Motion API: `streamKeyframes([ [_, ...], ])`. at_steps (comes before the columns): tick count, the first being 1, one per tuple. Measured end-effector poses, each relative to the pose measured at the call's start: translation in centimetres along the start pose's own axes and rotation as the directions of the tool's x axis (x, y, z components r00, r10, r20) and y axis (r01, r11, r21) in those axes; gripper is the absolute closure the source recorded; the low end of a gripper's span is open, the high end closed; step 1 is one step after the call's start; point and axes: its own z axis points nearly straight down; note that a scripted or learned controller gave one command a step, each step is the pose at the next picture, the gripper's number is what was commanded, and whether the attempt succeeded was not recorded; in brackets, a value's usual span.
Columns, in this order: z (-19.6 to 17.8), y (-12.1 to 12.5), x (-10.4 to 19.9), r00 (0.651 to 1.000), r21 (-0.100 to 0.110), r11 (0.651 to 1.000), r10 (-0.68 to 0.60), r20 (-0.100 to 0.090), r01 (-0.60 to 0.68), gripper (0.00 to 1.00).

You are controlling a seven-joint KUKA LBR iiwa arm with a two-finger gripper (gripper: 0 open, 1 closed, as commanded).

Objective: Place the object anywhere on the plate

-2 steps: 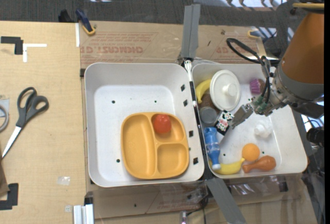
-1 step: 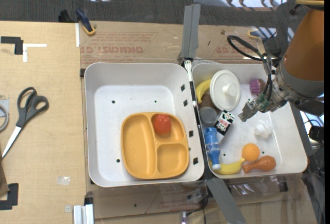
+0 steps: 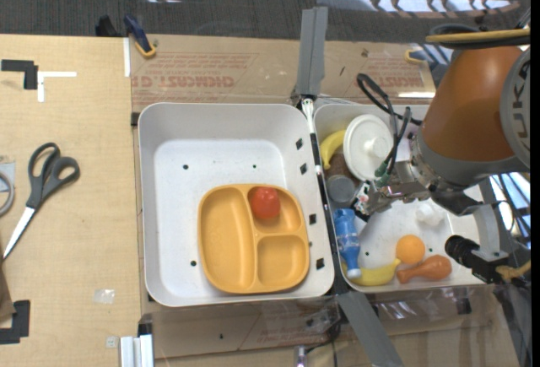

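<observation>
A yellow divided plate (image 3: 240,260) lies in the left white bin (image 3: 169,154). A small red round object (image 3: 266,202) rests in the plate's upper right compartment. My gripper (image 3: 377,191) hangs over the middle of the right bin (image 3: 384,230), apart from the plate and to its right. The grey arm with its orange band (image 3: 472,104) covers much of that bin's right side.
The right bin holds a white round lid (image 3: 369,144), a yellow banana-like piece (image 3: 332,146), a grey cup (image 3: 340,188), a blue bottle (image 3: 346,234), an orange ball (image 3: 410,249), an orange carrot-like piece (image 3: 429,269) and a yellow piece (image 3: 375,274). Scissors (image 3: 38,188) lie on the bench at left.
</observation>
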Motion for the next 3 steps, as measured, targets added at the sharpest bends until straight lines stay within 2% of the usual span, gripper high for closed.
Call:
streamKeyframes([
  [1, 0.0, 0.0, -0.01, 1.0, 0.0, 1.0, 0.001, 0.0, -0.001, 0.0],
  [2, -0.83, 0.07, -0.07, 1.0, 0.001, 1.0, -0.002, 0.001, 0.002, 1.0],
  [3, -0.83, 0.07, -0.07, 1.0, 0.001, 1.0, -0.001, 0.001, 0.001, 0.0],
])
